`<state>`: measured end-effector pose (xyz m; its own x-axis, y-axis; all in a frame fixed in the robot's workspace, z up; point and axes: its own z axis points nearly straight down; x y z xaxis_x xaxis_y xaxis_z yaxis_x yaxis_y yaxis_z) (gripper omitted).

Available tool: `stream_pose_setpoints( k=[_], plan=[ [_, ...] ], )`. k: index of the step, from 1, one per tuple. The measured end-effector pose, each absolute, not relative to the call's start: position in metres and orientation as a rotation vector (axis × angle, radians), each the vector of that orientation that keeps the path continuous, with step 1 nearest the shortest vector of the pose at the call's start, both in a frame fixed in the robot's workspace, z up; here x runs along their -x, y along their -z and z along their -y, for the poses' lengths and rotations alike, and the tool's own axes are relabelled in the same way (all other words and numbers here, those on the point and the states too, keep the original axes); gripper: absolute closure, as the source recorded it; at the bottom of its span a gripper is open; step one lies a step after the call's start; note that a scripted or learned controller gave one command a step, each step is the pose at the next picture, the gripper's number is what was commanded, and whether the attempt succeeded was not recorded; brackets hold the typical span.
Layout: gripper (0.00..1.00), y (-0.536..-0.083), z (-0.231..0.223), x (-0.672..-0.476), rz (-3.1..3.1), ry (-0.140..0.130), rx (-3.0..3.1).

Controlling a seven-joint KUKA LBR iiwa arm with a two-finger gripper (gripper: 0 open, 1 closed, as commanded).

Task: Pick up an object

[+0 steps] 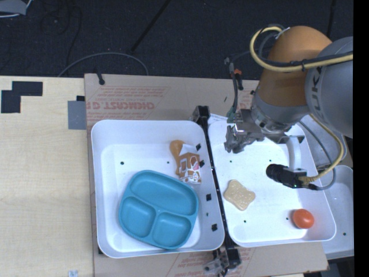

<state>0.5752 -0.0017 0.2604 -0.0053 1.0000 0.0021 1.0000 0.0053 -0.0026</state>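
- The gripper [235,145] hangs over the upper left part of the right bin [328,227], close to the wall that bin shares with its neighbour. From this slanted view I cannot tell whether it is open or closed, and nothing can be seen held in it.
- Above it, the grey wrist and the orange band of the arm [294,68] come in from the right and cover the bin's far right corner.
- The nearest loose thing is a tan toast-shaped piece [238,194]. It lies flat on the right bin's floor, below the gripper and apart from it, near the shared wall.
- An orange-red ball [302,218] sits in the near right corner of the same bin, well apart from the toast-shaped piece.
- In the left bin [104,154], a small printed packet [189,169] lies beside the shared wall, with a small brown piece [176,148] touching its upper end.
- A blue divided plate [158,209] fills much of that bin's lower half, and its upper right rim is just beside the packet.
- Both bins rest on a cardboard sheet [150,100], with the pale wooden bench [40,183] to the left.
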Motion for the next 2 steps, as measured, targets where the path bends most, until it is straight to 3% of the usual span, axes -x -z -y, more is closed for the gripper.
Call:
stream_pose_setpoints(
  k=[2],
  plan=[
    [1.00,-0.242,-0.100,-0.581,2.225,-0.002,2.214]
  ],
)
